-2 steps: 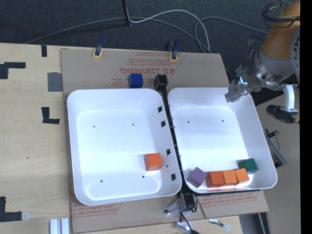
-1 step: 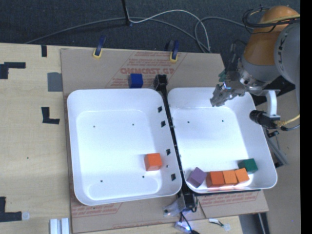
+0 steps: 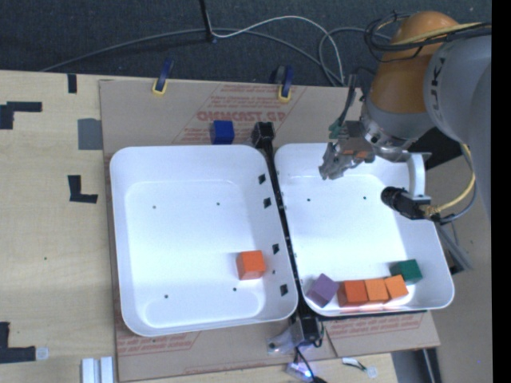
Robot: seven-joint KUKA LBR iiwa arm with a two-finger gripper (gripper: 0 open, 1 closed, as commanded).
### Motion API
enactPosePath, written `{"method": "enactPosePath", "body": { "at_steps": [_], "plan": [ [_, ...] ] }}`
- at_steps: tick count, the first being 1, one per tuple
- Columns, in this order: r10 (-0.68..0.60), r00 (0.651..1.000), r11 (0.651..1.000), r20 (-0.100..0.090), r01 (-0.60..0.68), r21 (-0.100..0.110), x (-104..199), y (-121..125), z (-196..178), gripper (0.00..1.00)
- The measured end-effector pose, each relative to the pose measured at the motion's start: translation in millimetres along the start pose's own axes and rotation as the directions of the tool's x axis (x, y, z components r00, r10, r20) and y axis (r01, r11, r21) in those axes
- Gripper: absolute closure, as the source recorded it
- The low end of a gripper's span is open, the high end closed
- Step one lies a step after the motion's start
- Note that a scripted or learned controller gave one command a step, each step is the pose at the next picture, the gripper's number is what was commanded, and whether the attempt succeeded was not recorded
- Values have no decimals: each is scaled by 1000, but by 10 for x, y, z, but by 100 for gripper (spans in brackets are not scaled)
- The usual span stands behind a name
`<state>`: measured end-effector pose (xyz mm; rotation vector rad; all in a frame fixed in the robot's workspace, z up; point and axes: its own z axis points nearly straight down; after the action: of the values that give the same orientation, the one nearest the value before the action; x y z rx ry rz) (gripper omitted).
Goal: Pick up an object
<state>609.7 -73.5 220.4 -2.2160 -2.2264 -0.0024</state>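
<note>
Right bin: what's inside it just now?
Along the near wall of the right bin: a purple block, two orange blocks, another orange and a green one. None looks covered.

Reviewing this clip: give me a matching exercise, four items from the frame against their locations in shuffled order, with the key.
Items:
1. lone orange cube
2. purple block
3. green block
4. blue cube

Places:
A. outside the bins, on the cardboard behind the left bin
B. near the front right corner of the right bin
C. inside the left bin, near its front right
D. front left of the right bin, beside two orange blocks

Pairs: 1-C, 2-D, 3-B, 4-A
</note>
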Motion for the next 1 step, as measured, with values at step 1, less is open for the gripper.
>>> {"method": "enactPosePath", "body": {
  "at_steps": [1],
  "plan": [
    [0,1000,1000,0,0,1,510,-53,-76,100]
  ]
}}
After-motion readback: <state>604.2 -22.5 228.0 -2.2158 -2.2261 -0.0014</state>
